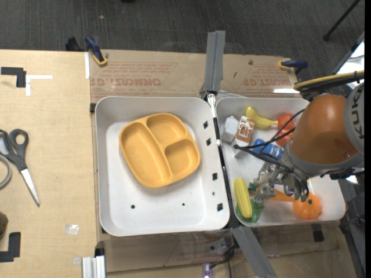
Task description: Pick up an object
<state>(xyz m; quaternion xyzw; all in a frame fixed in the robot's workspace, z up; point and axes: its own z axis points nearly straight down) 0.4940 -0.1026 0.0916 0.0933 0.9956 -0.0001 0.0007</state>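
- Two shallow white bins sit side by side on a bench, seen from above at a slant.
- The left bin point(110, 172) holds a yellow plate with three compartments point(160, 149), lying flat near the bin's middle.
- The right bin point(229, 155) holds a jumble of toy foods, and the arm reaches into it from the right.
- The arm's orange band point(324, 133) covers much of the bin's right half.
- The gripper point(268, 185) points down into the lower part of the right bin, low among the toys; whether it is released, clenched or grasping anything cannot be told.
- A yellow corn cob point(242, 198) lies lengthwise along the bin's left wall, just left of the gripper, on a green piece at its lower end.
- An orange fruit with a green stem point(307, 207) sits in the lower right corner, just right of the gripper.
- A banana point(259, 118) lies near the bin's top edge, beside a small brown-and-white carton point(245, 131).
- A blue item point(271, 149) lies between the carton and the gripper, crossed by black cables.
- Scissors point(20, 161) rest on the wooden bench top, well apart to the left of the bins.
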